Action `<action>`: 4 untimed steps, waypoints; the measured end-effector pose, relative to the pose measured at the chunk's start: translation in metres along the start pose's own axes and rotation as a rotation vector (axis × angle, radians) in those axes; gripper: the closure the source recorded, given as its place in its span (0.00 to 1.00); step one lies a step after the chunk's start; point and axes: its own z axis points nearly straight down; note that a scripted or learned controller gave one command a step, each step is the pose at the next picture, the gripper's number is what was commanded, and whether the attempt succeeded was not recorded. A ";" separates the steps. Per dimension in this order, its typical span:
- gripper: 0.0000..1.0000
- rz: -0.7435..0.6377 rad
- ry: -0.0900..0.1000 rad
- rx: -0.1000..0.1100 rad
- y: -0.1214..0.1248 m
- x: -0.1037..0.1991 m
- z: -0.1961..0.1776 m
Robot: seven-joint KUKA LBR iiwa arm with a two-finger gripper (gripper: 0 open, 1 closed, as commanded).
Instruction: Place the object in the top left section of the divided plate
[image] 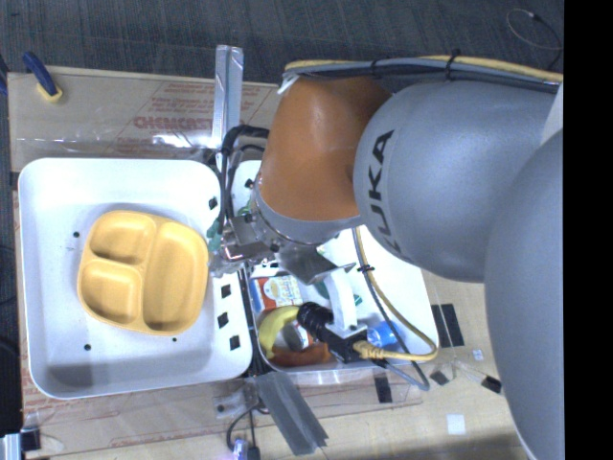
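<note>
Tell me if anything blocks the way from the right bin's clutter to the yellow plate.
Only the two bins' adjoining walls lie between. The yellow plate sits alone in the left bin, its sections bare. The arm hangs over the right bin's clutter.

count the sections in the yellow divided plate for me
3. The yellow divided plate lies in the left bin: two smaller sections on its left side, one above the other, and one long section along its right side.
</note>
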 end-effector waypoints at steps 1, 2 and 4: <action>1.00 0.032 0.000 -0.002 -0.006 -0.031 -0.046; 1.00 0.163 0.000 0.000 -0.010 -0.128 -0.083; 1.00 -0.084 0.000 0.002 -0.002 -0.010 0.086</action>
